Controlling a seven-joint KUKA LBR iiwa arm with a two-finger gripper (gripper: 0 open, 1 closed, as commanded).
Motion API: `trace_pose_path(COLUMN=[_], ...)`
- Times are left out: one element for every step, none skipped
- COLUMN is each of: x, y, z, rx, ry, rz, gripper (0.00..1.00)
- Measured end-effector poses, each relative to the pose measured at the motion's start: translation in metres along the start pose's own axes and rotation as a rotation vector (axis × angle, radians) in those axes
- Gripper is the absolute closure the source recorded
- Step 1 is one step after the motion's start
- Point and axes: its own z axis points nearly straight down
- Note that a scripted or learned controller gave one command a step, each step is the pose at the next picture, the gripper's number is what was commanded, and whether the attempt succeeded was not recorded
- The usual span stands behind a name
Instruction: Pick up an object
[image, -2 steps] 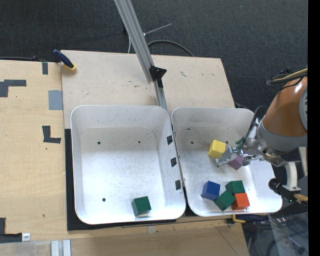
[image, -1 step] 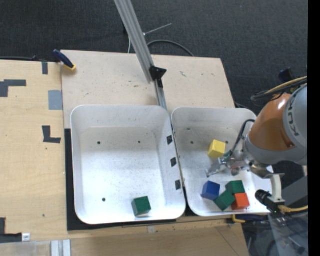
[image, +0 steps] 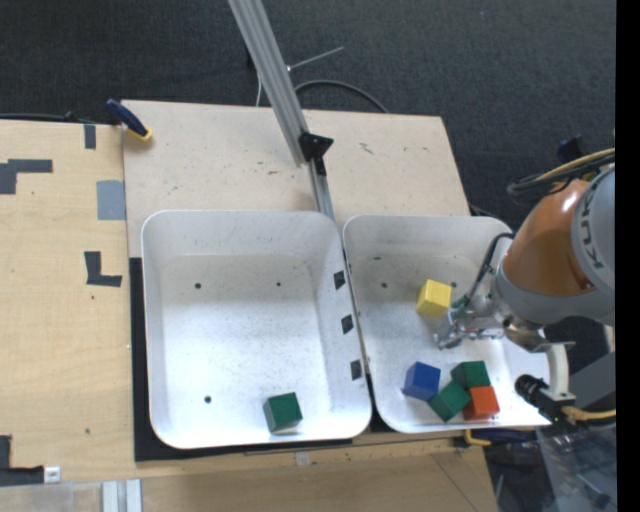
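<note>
Hovering low in the right bin (image: 400, 240), gripper (image: 452, 335) sits just beside the yellow cube (image: 434, 298), on its near-right side. Finger state: cannot tell, too small and cluttered. Nothing seen between them. Blue cube (image: 421, 380), two green cubes (image: 462, 390) and orange cube (image: 483, 401) cluster nearer the bin's front edge. Judgement: centre over the yellow cube, square to its faces, descend fully before closing; avoid the bin wall.
</note>
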Motion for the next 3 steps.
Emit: trace_pose_path(x=[0.002,0.004,0.004], y=[0.004,-0.004,-0.002], z=[-0.063,-0.108,-0.161], rx=[-0.009,-0.007,-0.009], ry=[-0.003,-0.003,-0.003], rz=[0.0,0.0,0.0], gripper=[1.0,1.0,1.0])
